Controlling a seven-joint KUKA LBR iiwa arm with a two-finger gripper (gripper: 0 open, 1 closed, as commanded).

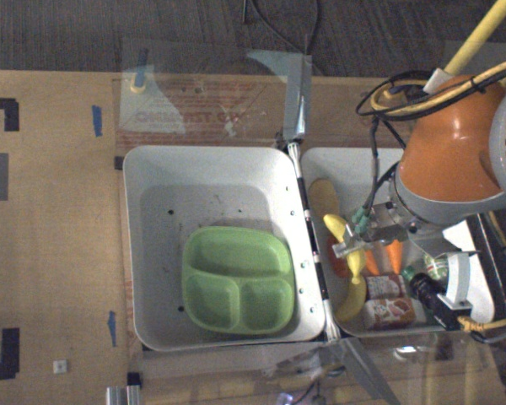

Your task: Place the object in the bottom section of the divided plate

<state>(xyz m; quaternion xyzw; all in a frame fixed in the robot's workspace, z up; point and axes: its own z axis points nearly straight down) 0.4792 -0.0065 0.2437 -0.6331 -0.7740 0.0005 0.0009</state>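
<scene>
Cardboard-brown bench top fills the left of the frame, marked with black corner brackets and scraps of blue tape. Next comes the left bin, a shallow white tray, and in its lower half lies the green divided plate. One large compartment runs along the plate's upper side and two smaller ones sit side by side along its lower edge. All three compartments look bare, so nothing has been delivered yet.

Right of the centre seam sits the right bin, crowded with toy food. A tan oval piece lies near the bin's upper left, a yellow banana curves down the left side, a small printed box rests near the lower edge, and an orange, carrot-like piece stands just beside the tool.

The gripper hangs low over this clutter, in the middle right of the frame, with the arm's orange band bulking above it. Its tip meets a yellow piece, but whether that piece is actually clamped, or which way the tool is set, cannot be told from this angle.

By my reading the task is at the picking stage: an object must be secured, carried leftward across the seam, and set down in the plate's lower section. The whole transfer remains.
</scene>
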